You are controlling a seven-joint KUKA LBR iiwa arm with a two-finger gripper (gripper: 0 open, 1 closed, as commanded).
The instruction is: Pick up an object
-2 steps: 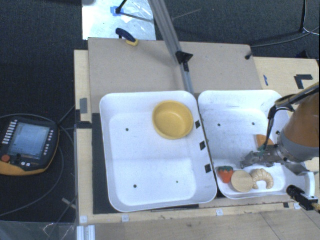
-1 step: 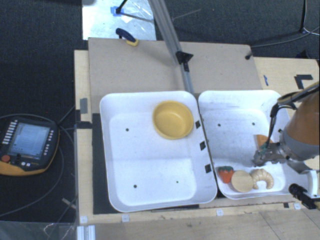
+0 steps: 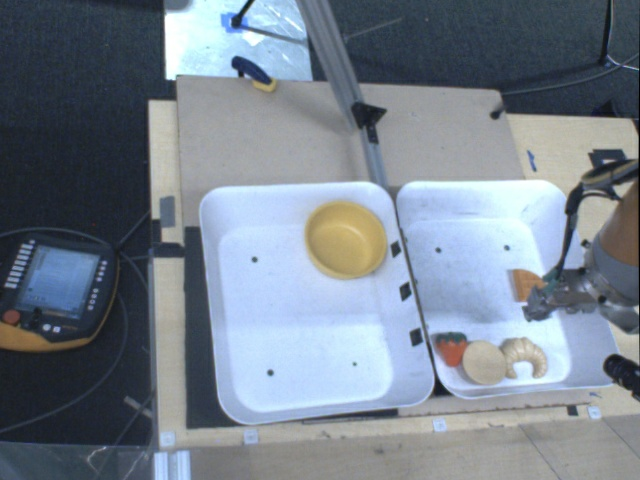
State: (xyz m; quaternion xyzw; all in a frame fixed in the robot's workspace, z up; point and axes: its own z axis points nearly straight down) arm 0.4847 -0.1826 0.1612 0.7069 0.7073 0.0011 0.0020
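Gripper (image 3: 545, 301) hangs low in the right bin (image 3: 470, 203), right beside an orange wedge (image 3: 524, 283); whether it grasps anything, I cannot tell. Yellow bowl (image 3: 346, 239) sits in the left bin (image 3: 240, 298).

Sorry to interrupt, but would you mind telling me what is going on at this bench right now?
A robot arm reaches in from the right, its gripper low in the right bin, beside an orange piece. Nothing is visibly held. A tomato-like item, a tan disc and a croissant lie near that bin's front edge. A yellow bowl sits in the left bin.
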